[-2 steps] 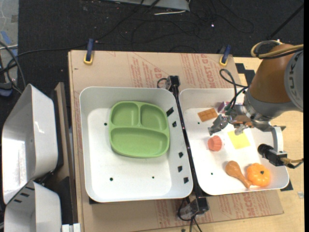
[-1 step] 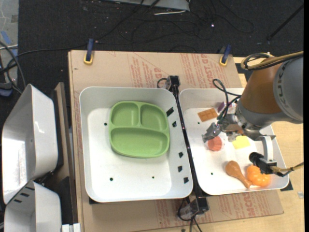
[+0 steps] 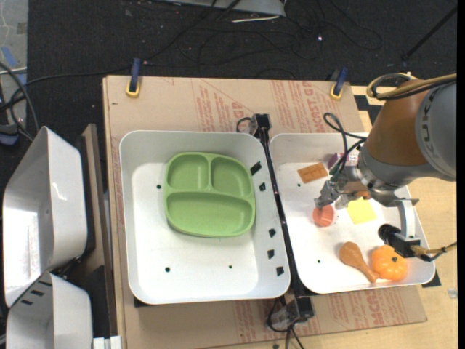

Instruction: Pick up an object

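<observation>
The bench carries two white bins side by side, and everything loose lies in the right bin (image 3: 305, 267), so that is where the arm is working. The gripper (image 3: 330, 195) has its tip low over the middle of that bin, right above a small red-pink object (image 3: 324, 216) that sits touching or just beneath it; whether that object is actually caught cannot be told, and the state of the end effector cannot be read from this slanted view. It looks like the chosen target, since the tip points straight at it. Just beside it, toward the bin's right edge, lies a yellow block (image 3: 361, 211). A tan cracker-like piece (image 3: 312, 172) rests toward the far edge, with something purple (image 3: 335, 158) half hidden by the arm. Near the near right corner lie a brown drumstick-shaped toy (image 3: 356, 259) and an orange pumpkin (image 3: 391, 263), touching or nearly so. The left bin (image 3: 145, 267) holds a green divided tray (image 3: 210, 195), lying flat near its far side and well apart from the action.
</observation>
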`<state>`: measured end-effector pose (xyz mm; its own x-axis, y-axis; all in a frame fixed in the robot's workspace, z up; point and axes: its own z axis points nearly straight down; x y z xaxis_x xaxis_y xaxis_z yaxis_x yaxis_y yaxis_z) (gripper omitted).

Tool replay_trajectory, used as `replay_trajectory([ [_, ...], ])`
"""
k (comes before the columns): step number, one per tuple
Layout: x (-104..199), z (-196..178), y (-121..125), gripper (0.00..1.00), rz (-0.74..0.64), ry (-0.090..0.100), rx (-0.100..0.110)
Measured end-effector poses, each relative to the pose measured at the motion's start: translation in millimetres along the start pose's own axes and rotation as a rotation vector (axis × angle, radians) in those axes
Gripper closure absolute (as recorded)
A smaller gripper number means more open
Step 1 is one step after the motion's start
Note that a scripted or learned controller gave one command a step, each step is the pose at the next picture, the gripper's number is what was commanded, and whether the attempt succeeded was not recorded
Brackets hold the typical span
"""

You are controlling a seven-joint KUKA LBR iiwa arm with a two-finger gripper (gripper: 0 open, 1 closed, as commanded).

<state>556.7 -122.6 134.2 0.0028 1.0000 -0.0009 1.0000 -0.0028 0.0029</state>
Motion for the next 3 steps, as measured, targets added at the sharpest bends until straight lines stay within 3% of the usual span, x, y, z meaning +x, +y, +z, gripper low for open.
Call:
replay_trajectory([
  [1,1.7,-58.1,9.8,1.00,-0.006,0.000,-0.002],
  [2,-3.8,-113.6,2.4,1.00,-0.005,-0.001,-0.001],
  [3,-3.9,-132.5,3.3,1.00,-0.006,0.000,0.000],
])
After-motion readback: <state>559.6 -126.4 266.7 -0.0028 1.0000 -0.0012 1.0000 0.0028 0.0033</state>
